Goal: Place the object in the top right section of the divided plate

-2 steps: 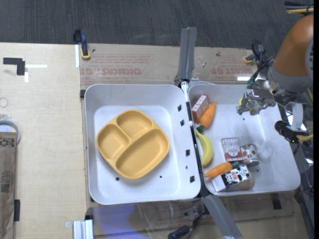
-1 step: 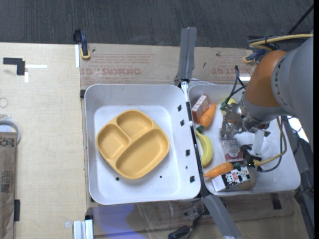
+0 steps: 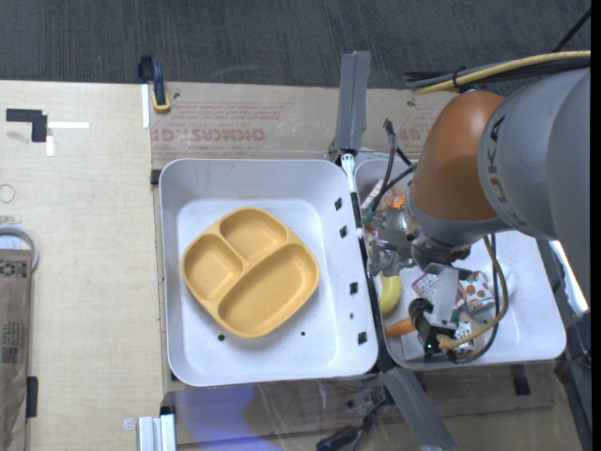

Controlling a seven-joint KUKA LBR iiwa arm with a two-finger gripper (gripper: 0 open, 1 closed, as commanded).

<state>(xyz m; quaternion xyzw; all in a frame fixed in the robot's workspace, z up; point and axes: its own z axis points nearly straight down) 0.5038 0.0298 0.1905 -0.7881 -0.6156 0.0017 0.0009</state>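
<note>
Camera view: the gripper (image 3: 407, 254) sits low in the right bin (image 3: 537, 332); whether open or gripping anything, I cannot tell.

Divided plate (image 3: 250, 272) in left bin (image 3: 197, 346); arm (image 3: 526, 148) above right bin (image 3: 531, 336), small objects (image 3: 390, 292) beneath it.

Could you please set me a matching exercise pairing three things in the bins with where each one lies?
Things:
1. divided plate
2. yellow item
3. printed packet

Places:
A. right bin, near its middle
B. left bin, in the middle
C. right bin, by its left wall

Pairs: 1-B, 2-C, 3-A
</note>
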